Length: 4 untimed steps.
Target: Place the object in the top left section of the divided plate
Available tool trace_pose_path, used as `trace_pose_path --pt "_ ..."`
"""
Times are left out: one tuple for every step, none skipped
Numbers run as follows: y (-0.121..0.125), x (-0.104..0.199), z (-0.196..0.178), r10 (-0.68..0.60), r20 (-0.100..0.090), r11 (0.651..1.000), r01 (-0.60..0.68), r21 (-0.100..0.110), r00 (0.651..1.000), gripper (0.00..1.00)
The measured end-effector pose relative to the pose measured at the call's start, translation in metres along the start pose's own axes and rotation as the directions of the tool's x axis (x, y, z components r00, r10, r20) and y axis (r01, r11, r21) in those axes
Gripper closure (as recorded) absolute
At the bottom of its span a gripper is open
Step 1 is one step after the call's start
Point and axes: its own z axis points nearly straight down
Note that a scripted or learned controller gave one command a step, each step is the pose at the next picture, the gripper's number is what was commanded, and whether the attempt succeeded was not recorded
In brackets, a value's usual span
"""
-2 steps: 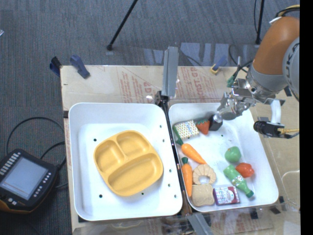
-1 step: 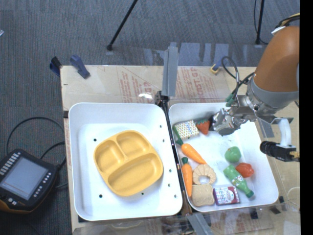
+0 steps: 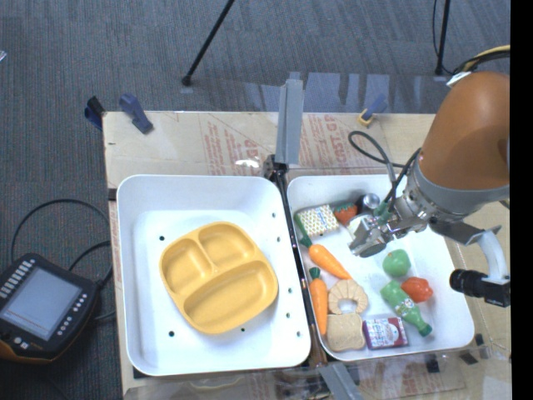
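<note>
A yellow divided plate (image 3: 218,276) lies in the left white bin (image 3: 141,215), with two small sections toward its upper left and one large section at its lower right; all three hold nothing. My gripper (image 3: 366,239) hangs over the middle of the right bin (image 3: 456,323), just above an orange carrot (image 3: 330,261) and left of a green round fruit (image 3: 397,262). I see nothing held in it.
The right bin holds several toy foods: a waffle square (image 3: 317,220), a second carrot (image 3: 319,303), a ring-shaped pastry (image 3: 347,297), a bread slice (image 3: 344,332), a red packet (image 3: 384,332), a green bottle (image 3: 405,307) and a red piece (image 3: 417,288). A pendant (image 3: 37,300) lies left of the bench.
</note>
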Motion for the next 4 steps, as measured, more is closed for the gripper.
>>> trace_pose_path --pt "-0.026 0.063 0.088 -0.167 -0.003 0.986 0.167 0.007 0.986 1.00" --pt "-0.008 0.132 0.089 -0.265 0.000 0.964 0.265 0.001 0.964 1.00" --pt "0.022 0.252 0.030 -0.373 0.001 0.928 0.373 -0.004 0.928 1.00" --pt "0.070 0.212 -0.143 -0.409 0.007 0.912 0.409 -0.011 0.913 1.00"
